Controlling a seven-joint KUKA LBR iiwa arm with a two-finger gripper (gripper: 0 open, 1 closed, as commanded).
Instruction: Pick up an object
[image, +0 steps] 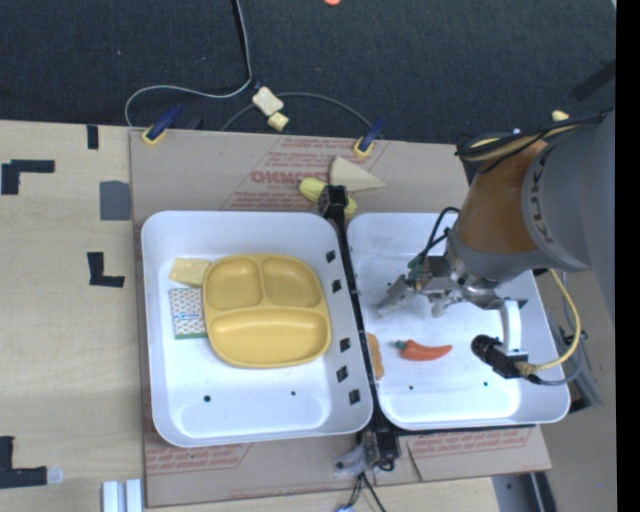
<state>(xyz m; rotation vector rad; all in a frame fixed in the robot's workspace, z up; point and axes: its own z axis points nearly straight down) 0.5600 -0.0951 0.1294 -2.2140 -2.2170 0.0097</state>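
grey arm (orange band above wrist) reaches in from right, gripper (418, 293) low.

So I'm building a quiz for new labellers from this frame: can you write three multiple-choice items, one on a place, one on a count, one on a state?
1. Where does the yellow divided tray lie?
A. in the left bin
B. in the right bin
C. on the cardboard outside both bins

2. How many compartments does that tray have?
A. two
B. three
C. five

3. How does the orange pepper stand to the gripper?
A. clamped in it
B. lying loose on the bin floor, apart from it
C. hanging from its cable

Key: 1 A, the tray sits on the left bin floor. 2 B, two small sections above one long one. 3 B, the pepper rests on the right bin floor below the gripper, with white floor between them.
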